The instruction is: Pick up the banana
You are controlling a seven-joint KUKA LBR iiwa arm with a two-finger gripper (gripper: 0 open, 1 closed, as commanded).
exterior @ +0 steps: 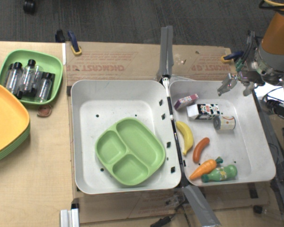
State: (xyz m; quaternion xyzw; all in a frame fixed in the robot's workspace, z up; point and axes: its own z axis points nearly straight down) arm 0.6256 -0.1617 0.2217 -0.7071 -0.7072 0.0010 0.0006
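**Approach not yet begun**

Your tool (237, 84) hovers over the right bin's (255, 141) far edge, fingers spread and holding nothing. The banana (185, 136) lies against that bin's left wall, well apart. Next, you travel left and descend.

We're looking down from a single fixed camera mounted above the bench (33, 188), tilted so the far floor shows along the top edge and the bench's near side runs off the bottom. It sits far enough back to take in both white bins whole, with the centre seam between the left bin (85, 103) and the right bin (255, 141) running almost straight up the middle of the frame. Left of that seam the view stretches to a stack of orange plates (4, 126) cut by the frame edge, and right of it the arm (277, 37) enters at the upper corner.
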